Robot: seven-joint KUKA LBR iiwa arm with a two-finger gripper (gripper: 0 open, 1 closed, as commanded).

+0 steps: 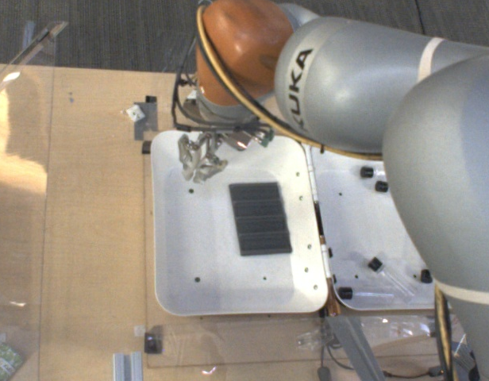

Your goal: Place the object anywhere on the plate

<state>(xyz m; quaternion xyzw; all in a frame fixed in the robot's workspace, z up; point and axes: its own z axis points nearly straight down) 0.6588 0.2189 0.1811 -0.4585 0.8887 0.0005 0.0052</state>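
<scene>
The one legible marking is the brand name "KUKA", in dark capital letters on the smooth grey casing of the robot arm (348, 86). It runs slantwise, just right of the rounded orange band (240, 42) above the wrist, at the far side of the scene. A small patterned scrap at the near left corner is too blurred to read.

A matt, dark, ribbed plate (260, 218) is seen lying on the left bin (181, 276), whose white surface looks like smooth plastic with a faint sheen. Above the plate, the gripper (198, 159) is made of bare, shiny metal. The arm (363, 86) is cased in smooth, glossy grey, with a polished orange band (240, 42). The bench (70, 213) looks like pale, matt wood.
</scene>
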